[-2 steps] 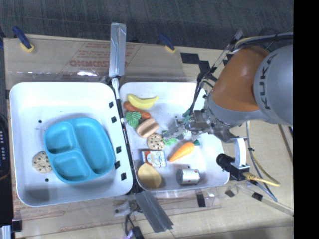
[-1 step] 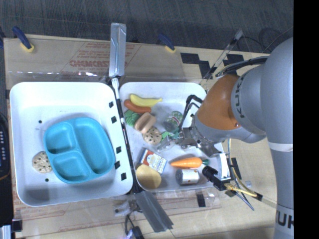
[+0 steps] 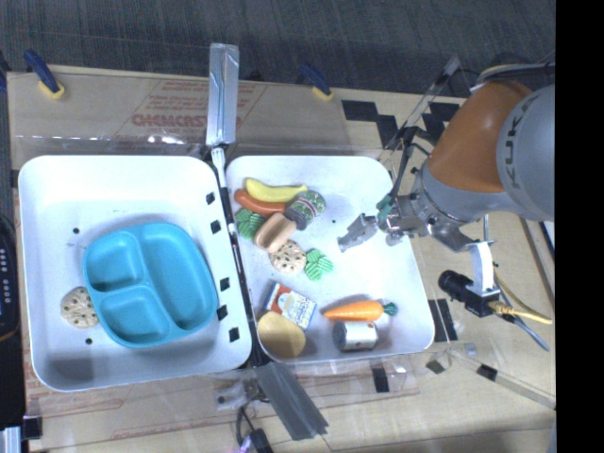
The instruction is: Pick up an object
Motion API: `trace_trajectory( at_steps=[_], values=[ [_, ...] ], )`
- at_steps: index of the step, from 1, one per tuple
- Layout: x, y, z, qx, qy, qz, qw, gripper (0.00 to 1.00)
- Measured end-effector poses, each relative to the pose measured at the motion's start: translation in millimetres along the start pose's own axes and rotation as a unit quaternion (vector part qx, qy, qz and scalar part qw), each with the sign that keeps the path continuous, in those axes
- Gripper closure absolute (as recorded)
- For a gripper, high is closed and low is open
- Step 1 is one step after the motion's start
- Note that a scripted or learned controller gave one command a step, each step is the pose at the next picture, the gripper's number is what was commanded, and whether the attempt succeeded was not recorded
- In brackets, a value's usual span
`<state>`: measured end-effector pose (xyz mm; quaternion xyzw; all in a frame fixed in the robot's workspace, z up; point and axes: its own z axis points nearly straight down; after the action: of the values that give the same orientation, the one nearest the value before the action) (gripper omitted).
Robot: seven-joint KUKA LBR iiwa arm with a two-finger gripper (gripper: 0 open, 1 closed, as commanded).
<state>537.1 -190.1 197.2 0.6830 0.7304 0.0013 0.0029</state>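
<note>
1. The arm (image 3: pixel 491 159), grey with an orange band, reaches in from the right over the right bin (image 3: pixel 401 281).
2. Its gripper (image 3: pixel 357 234) hangs above the bin's bare middle-right floor; the fingers are too small and blurred to judge, so I cannot tell how far apart they stand, and nothing shows between them.
3. The right bin holds the toys: a yellow banana (image 3: pixel 274 192) at the top, a red-orange sausage (image 3: pixel 257 204) just under it, and a dark can (image 3: pixel 307 208) touching the banana's right end.
4. Below those lie a green piece (image 3: pixel 249 223), a tan bread-like piece (image 3: pixel 274 231), a chip cookie (image 3: pixel 288 256) and a small green ridged piece (image 3: pixel 318 266).
5. Along the near edge sit a small carton (image 3: pixel 290 307) with a printed label too small to read, a tan round piece (image 3: pixel 281 335), an orange carrot (image 3: pixel 354 310) and a silver can (image 3: pixel 357 336) just below the carrot.
6. The left bin (image 3: pixel 47 347) holds a blue 3-compartment tray (image 3: pixel 146 281) with another cookie (image 3: pixel 77 307) at its left rim.
7. Behind the bins, faint red print on the board (image 3: pixel 170 111) seems to read "CHEMCAST", though it is blurred.
</note>
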Motion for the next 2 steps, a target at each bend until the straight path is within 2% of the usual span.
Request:
trace_trajectory(
  at_steps=[1,2],
  values=[
    [40.1,24.9,101.6,0.0,0.001,-0.011,0.9999,0.0],
    [40.8,25.6,91.2,0.0,0.001,-0.013,0.9999,1.0]
  ],
)
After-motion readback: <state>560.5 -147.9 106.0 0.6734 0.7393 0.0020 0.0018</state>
